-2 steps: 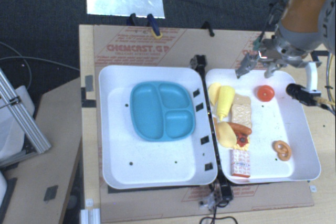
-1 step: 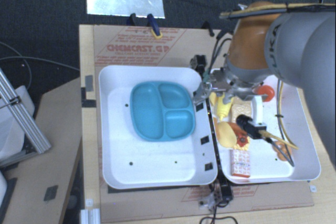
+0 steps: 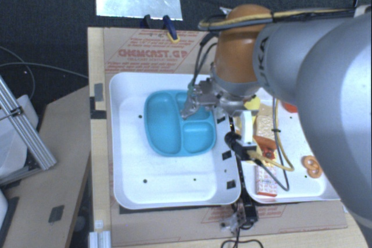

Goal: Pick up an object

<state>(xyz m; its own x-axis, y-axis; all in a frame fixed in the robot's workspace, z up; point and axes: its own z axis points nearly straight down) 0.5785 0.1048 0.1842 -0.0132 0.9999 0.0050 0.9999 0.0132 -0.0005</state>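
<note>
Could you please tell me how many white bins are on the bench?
2: the left bin holds a blue divided tray; the right bin lies partly under the arm.

Grey robot arm with an orange band

The arm's [image 3: 314,61] smooth, rounded grey casing meets a glossy orange band [image 3: 238,49] above a metal wrist; thin black cables [image 3: 203,55] loop beside it, with faint dark lettering on the casing.

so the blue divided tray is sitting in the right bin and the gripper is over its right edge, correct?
Not quite. The camera view shows the blue divided tray lying in the left bin, not the right one. The rest holds: the gripper is over the tray's right edge.
</note>
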